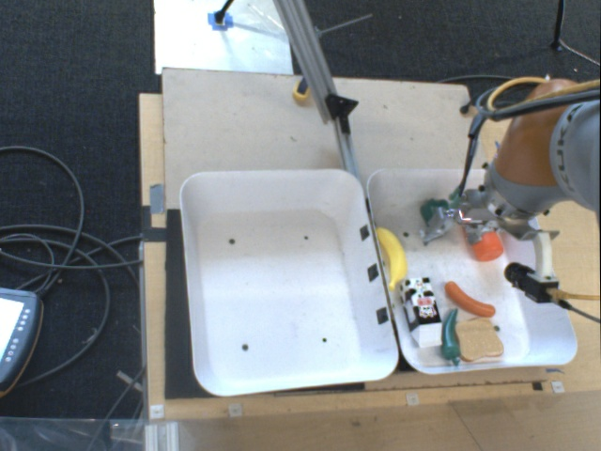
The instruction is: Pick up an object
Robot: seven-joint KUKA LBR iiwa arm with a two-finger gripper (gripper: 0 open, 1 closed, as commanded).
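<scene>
I see hand low in right bin, at 9 o'clock of orange object. Finger state unclear; nothing lifted, grasp remains.

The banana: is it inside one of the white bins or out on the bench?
Inside. The banana lies in the right bin, against its left wall, near a black-and-white toy and a sausage.
</scene>
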